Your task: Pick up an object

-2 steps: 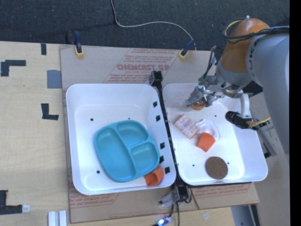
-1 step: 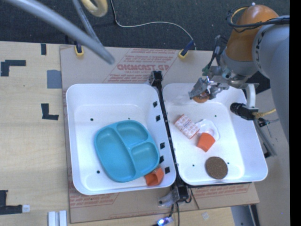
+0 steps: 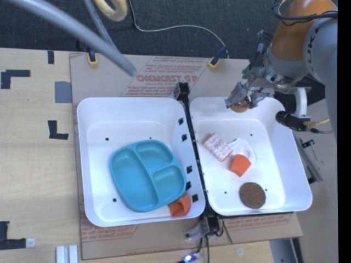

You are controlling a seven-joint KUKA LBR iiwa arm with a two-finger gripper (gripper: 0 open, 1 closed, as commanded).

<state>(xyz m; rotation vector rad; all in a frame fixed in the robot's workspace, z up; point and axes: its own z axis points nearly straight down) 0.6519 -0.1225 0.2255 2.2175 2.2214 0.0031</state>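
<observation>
**binwatcher:** Orange-brown something (image 3: 239, 108) is sitting right under the claw (image 3: 241, 101), up at the back edge of the right bin (image 3: 290, 163). Looks like it's being gripped between the fingers, so I'd say the grab is happening and the lift is what's left.

**gripfan:** Which way is it pointing?

**binwatcher:** Honestly can't tell, it's too hidden to read a long axis. Everything else is lying loose: red-and-white packet (image 3: 217, 146), orange block (image 3: 240, 165), brown disc (image 3: 252, 195).

Grey arm (image 3: 323, 43); orange band; dark gripper (image 3: 241, 100)
</observation>
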